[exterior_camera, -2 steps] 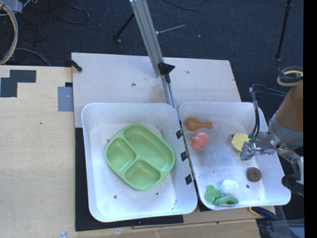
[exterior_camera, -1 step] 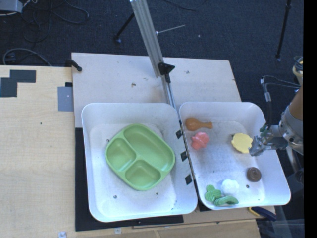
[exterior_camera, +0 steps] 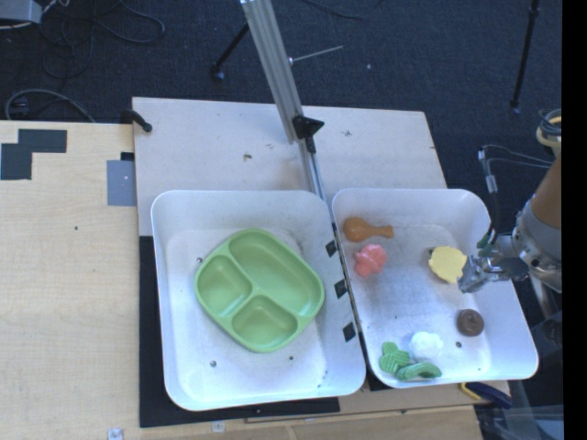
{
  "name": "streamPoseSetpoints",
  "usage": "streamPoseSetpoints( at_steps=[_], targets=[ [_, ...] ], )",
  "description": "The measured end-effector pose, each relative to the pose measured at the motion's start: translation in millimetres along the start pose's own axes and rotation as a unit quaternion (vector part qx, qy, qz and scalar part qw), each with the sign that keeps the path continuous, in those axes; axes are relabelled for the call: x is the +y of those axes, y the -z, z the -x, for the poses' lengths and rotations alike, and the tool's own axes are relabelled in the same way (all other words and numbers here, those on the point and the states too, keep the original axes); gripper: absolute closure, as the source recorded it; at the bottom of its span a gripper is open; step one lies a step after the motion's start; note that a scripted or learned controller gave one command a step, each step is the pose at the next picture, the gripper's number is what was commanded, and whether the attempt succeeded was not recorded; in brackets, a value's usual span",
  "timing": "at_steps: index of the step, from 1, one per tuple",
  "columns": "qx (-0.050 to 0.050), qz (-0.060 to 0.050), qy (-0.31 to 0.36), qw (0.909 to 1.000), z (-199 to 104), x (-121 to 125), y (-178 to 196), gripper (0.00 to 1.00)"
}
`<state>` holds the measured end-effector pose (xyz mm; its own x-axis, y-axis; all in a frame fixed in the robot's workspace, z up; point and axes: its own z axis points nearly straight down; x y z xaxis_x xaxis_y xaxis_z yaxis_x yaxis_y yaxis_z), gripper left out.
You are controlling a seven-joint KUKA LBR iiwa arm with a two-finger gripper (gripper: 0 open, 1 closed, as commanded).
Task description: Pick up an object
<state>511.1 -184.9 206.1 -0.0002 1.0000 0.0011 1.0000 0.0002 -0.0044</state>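
The scene was evenly and fairly brightly lit from above; the two white bins (exterior_camera: 248,204) came close to washing out, their rims pale against the worktop (exterior_camera: 367,145); shadows were soft and short, a faint one lying under the green divided plate (exterior_camera: 260,289); the dark floor (exterior_camera: 138,44) beyond held little detail; the picture was slightly soft and grainy throughout; the small things in the right bin looked blurred at their edges.

The pale bench (exterior_camera: 275,145) bears two white bins, left (exterior_camera: 174,246) and right (exterior_camera: 500,337), side by side.
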Motion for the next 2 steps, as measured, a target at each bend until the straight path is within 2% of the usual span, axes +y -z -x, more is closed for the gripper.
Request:
streamPoseSetpoints(
  at_steps=[2],
  targets=[
    [0.0, 0.001, 0.002, 1.0, -96.2, 24.5, -4.9, 1.0]
  ],
)
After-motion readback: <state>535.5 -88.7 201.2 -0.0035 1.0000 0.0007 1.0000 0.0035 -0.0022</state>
